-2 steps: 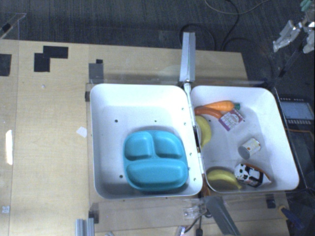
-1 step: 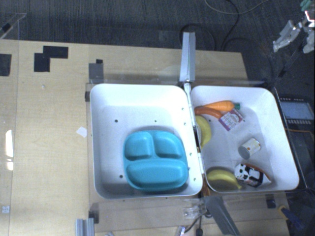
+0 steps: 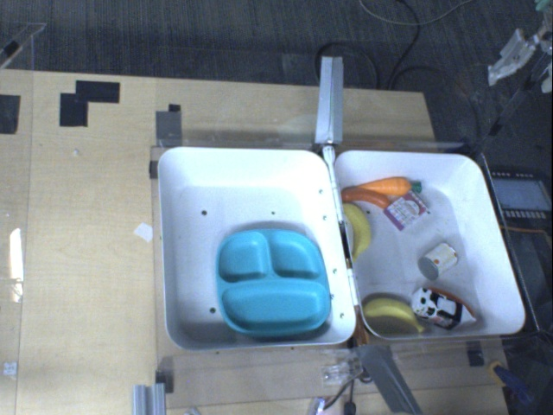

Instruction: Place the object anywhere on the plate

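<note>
A light blue plate (image 3: 273, 284) with three compartments lies in the left bin (image 3: 199, 197), toward its front. The right bin (image 3: 479, 232) holds the loose objects. An orange carrot (image 3: 380, 188) lies at its back left, with a purple packet (image 3: 404, 208) touching it. A yellow-green banana (image 3: 359, 230) rests against the wall between the bins. A second banana (image 3: 390, 315) lies at the front left, beside a black-and-white toy (image 3: 441, 308). A small pale cylinder (image 3: 439, 259) sits near the middle.
A metal bar (image 3: 330, 102) stands behind the seam between the bins. The wooden bench (image 3: 78, 258) stretches to the left. Cables (image 3: 406, 7) run over the dark floor behind, and a pale fixture (image 3: 517, 56) shows at the top right.
</note>
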Controlling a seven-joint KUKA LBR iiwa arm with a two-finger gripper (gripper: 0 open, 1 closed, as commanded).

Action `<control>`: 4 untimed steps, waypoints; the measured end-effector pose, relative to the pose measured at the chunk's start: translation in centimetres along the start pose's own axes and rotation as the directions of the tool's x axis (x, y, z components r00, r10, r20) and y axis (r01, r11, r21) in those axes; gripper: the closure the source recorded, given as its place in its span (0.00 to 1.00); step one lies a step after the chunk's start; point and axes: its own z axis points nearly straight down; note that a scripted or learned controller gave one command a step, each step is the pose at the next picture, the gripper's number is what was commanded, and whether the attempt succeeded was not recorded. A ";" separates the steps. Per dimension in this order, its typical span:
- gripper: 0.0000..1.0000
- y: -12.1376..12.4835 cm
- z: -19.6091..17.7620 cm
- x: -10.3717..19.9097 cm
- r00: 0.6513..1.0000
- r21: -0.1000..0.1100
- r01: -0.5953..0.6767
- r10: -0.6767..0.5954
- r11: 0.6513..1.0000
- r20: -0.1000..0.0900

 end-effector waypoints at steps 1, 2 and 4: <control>1.00 0.1 -1.3 0.2 1.000 -0.007 0.009 -0.009 1.000 0.003; 1.00 -0.3 0.1 3.2 0.945 0.001 0.326 -0.326 0.945 -0.002; 0.00 -0.3 0.1 3.2 0.945 0.001 0.326 -0.326 0.945 -0.001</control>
